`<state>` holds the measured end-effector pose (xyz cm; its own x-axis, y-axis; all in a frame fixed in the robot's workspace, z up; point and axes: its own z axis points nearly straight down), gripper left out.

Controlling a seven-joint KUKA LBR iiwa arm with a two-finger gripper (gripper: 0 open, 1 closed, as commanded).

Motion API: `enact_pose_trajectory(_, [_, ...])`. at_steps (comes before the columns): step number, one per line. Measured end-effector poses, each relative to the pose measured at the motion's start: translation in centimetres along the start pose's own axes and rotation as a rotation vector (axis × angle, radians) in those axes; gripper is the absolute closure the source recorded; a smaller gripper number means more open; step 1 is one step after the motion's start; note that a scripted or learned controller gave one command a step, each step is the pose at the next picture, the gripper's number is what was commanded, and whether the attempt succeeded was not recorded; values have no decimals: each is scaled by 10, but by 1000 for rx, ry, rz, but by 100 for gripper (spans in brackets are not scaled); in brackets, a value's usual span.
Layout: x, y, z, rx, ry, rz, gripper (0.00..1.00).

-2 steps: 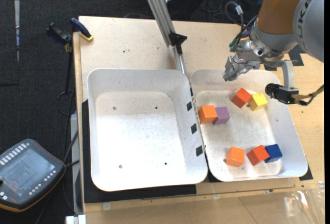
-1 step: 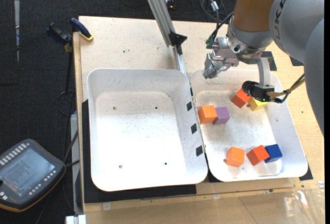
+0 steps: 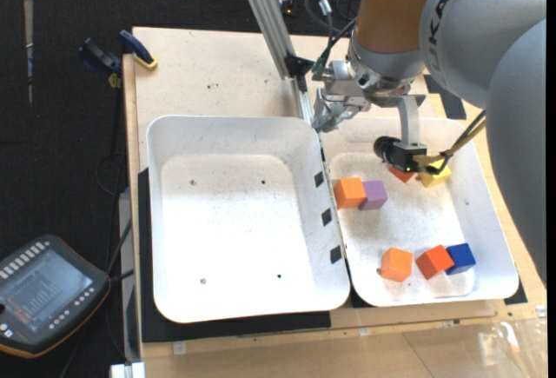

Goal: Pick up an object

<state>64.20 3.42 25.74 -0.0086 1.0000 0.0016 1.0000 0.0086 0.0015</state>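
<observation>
Up by the far rim, the gripper (image 3: 330, 114) hangs where the left bin (image 3: 226, 220) meets the right bin (image 3: 417, 220); whether it is wide or narrow cannot be told. In the right bin, an orange block (image 3: 350, 192) touches a purple block (image 3: 374, 194). Along the near wall sit a second orange block (image 3: 396, 264), a red block (image 3: 434, 261) and a blue block (image 3: 460, 256).

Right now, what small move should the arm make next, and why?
Probably ease toward the camera, over the orange cube touching the purple cube. The wrist hangs above their bin's far rim, and that cube lies close, with nothing over it.
</observation>
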Motion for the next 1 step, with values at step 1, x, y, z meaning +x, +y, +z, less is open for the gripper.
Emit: enact_pose_trajectory(1, [45, -3, 2, 1, 0, 1, 100])
